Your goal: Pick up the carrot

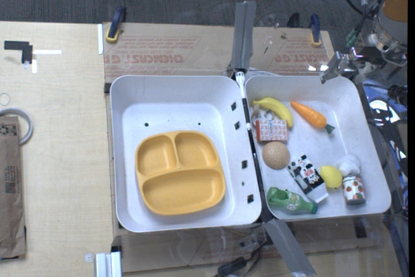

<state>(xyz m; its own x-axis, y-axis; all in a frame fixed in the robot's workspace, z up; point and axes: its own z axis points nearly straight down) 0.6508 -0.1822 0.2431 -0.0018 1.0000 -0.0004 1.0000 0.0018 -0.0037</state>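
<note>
The carrot (308,113) is orange with a small green stub at its lower right end. It lies at a slant in the upper part of the right bin (363,115), just right of a banana (273,108). My gripper (338,65) hangs over the bin's far right corner, above and to the right of the carrot and apart from it. Nothing shows in its grasp.
The right bin also holds a red packet (271,130), a tan ball (275,155), a cow-patterned box (305,173), a lemon (331,176), a green bag (292,200) and a small jar (353,190). A yellow divided plate (179,172) lies in the left bin (123,139).
</note>
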